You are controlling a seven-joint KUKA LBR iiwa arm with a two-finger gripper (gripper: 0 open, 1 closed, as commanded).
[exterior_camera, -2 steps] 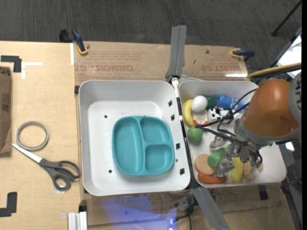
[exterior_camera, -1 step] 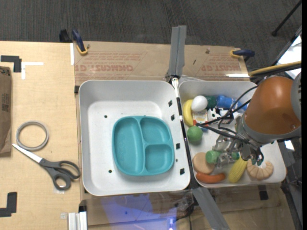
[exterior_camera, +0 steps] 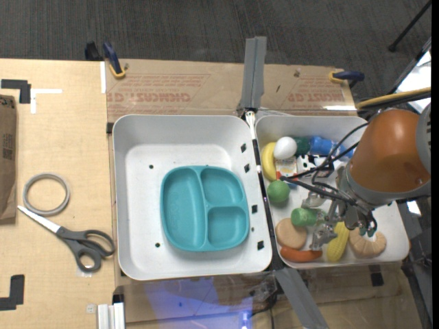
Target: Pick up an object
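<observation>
The right bin (exterior_camera: 384, 262) holds several toy foods: a yellow banana (exterior_camera: 268, 162), a white egg (exterior_camera: 285, 147), a blue piece (exterior_camera: 319, 144), a green ball (exterior_camera: 278, 192), a green piece (exterior_camera: 302, 217), a tan round (exterior_camera: 290, 234), a red-orange sausage (exterior_camera: 300, 255), a yellow corn (exterior_camera: 337, 241) and a tan pretzel (exterior_camera: 366, 244). My gripper (exterior_camera: 324, 232) hangs low over the front of this bin, between the tan round and the corn. Its metal fingers (exterior_camera: 318, 240) point down among the items. The orange wrist band (exterior_camera: 391, 151) hides the bin's right part.
The left bin (exterior_camera: 130, 204) carries a teal divided plate (exterior_camera: 204, 208). On the bench at the left lie scissors (exterior_camera: 75, 239) and a tape roll (exterior_camera: 46, 193). A grey post (exterior_camera: 254, 74) stands behind the bins, and cardboard (exterior_camera: 178, 91) lies at the back.
</observation>
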